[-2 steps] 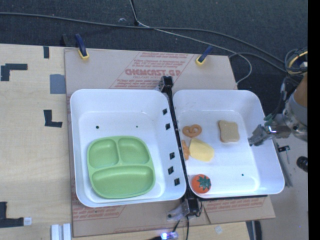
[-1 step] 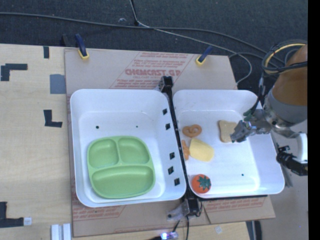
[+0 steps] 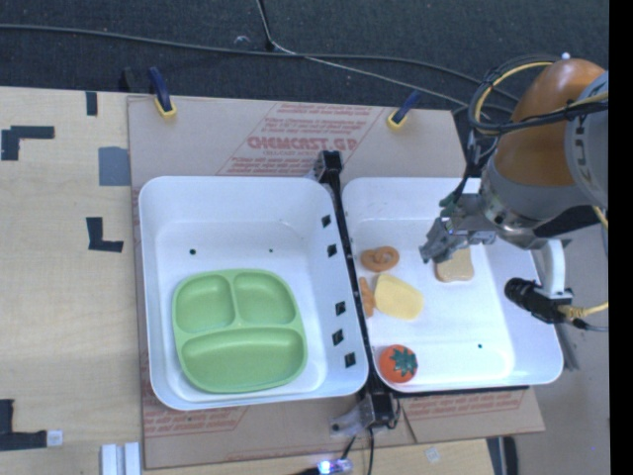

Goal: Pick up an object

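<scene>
Where tool (image 3: 442, 246) hangs: toast (image 3: 456, 267) just beside.

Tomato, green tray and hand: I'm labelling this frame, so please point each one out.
Tomato (image 3: 399, 363), camera view, middle of its red body.
Green tray (image 3: 238, 329), camera view, its large lower compartment.
Hand (image 3: 440, 246), camera view, between its fingertips.

A green divided plate (image 3: 239, 331) lay in the left bin (image 3: 158, 206). Both bins sat on a cardboard sheet (image 3: 287, 142) held by two blue-and-yellow clamps (image 3: 160, 95) at its far edge. Black cables (image 3: 267, 28) crossed the dark floor beyond. Black tape marks (image 3: 99, 236) dotted the wooden bench (image 3: 59, 305).
</scene>
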